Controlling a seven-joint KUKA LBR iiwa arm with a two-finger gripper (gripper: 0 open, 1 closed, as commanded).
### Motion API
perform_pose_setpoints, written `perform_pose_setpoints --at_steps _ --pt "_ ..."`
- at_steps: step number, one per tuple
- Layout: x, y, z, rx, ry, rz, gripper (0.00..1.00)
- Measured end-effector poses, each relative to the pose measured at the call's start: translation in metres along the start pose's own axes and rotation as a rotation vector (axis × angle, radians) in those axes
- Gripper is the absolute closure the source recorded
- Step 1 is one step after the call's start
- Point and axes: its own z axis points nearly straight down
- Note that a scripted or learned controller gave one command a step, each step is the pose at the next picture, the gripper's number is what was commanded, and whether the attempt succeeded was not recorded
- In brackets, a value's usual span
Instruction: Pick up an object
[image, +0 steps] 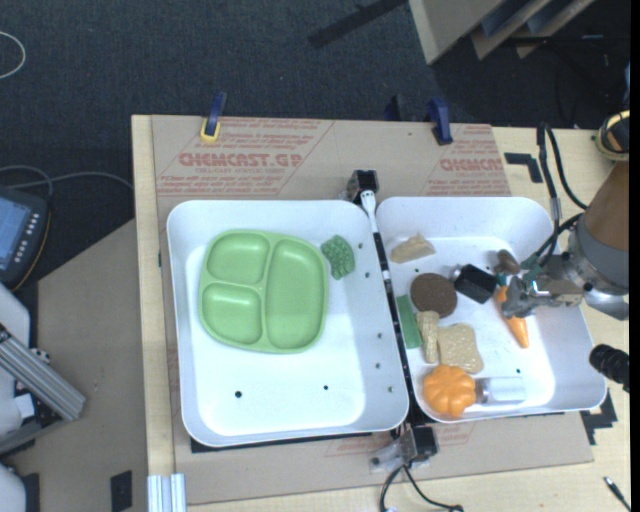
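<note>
White left bin (200, 390): holds green divided plate (265, 290), three compartments; green bumpy toy (339, 256) just beside plate's upper right corner.
White right bin (500, 215): holds tan wedge (411, 247), brown round piece (433, 292), green strip (405, 320) along left wall, tan toast slice (460, 347), pale stick (429, 335) touching toast, orange pumpkin (449, 391) near front wall, clear small item (503, 391) beside pumpkin, black piece (474, 283), orange carrot (518, 328).
Gripper (520, 298): low over right bin, directly above carrot's upper end; open or shut, cannot tell.
Carrot: tilted, near right wall, touching gripper tip region; grasp unclear.
</note>
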Motion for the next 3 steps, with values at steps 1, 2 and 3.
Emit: perform_pose_setpoints --at_steps 1,2,3 --pt "0.014 0.049 -0.006 -0.002 0.000 -0.003 1.00" --pt "0.034 0.093 -0.012 -0.002 0.001 -0.003 1.00" --pt "0.060 0.135 0.005 -0.001 0.000 -0.002 1.00"
